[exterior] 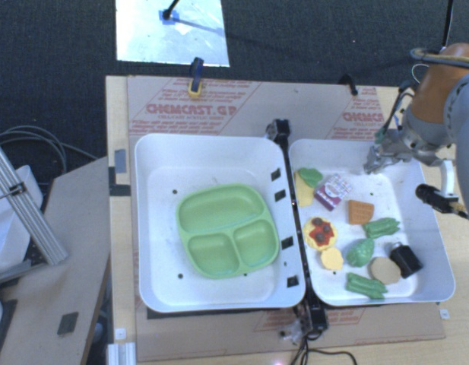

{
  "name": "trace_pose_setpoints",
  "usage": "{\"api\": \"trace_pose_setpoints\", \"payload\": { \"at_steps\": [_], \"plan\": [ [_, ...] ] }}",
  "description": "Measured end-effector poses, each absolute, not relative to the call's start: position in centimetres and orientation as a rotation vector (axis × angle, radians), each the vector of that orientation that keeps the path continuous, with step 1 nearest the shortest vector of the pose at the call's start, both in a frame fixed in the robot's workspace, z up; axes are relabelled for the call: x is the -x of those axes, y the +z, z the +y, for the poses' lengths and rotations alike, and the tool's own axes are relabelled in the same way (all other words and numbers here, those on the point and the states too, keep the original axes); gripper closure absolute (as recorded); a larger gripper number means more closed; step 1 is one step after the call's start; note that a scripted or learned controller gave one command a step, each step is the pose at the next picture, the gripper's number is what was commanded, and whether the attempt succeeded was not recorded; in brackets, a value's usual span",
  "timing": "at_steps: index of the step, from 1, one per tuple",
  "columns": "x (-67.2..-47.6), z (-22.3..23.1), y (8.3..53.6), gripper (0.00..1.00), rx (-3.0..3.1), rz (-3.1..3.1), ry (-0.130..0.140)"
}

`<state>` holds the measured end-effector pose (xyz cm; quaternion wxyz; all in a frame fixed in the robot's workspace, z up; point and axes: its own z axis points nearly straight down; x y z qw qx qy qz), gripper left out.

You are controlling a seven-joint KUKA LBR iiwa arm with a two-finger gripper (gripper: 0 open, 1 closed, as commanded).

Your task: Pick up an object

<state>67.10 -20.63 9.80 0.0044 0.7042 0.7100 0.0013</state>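
My gripper (377, 160) hangs over the far right part of the right bin (439, 280), with nothing visible in it. Below and left of it lie several toy foods: a purple and white packet (333, 190), an orange cracker (360, 211), a yellow and green piece (306, 182), a small pizza (320, 233), a green pepper (381, 227), a green leafy piece (361, 252), a yellow disc (332, 259), a tan cookie (384, 270), a black cylinder (406, 258) and a green pod (366, 285). The packet is the nearest to the gripper, about a hand's width away.
The left bin (154, 204) holds a green divided plate (226, 230). A black-clipped wall (283, 196) separates the two bins. A yellow clamp (194, 88) sits at the bench's far edge, before a silver sheet (172, 21).
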Motion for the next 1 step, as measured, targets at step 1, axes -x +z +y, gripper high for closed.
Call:
{"api": "trace_pose_setpoints", "payload": {
  "at_steps": [1],
  "plan": [
    [-62.27,-13.1,24.94,1.0,-2.202,2.225,0.018]
  ]
}}
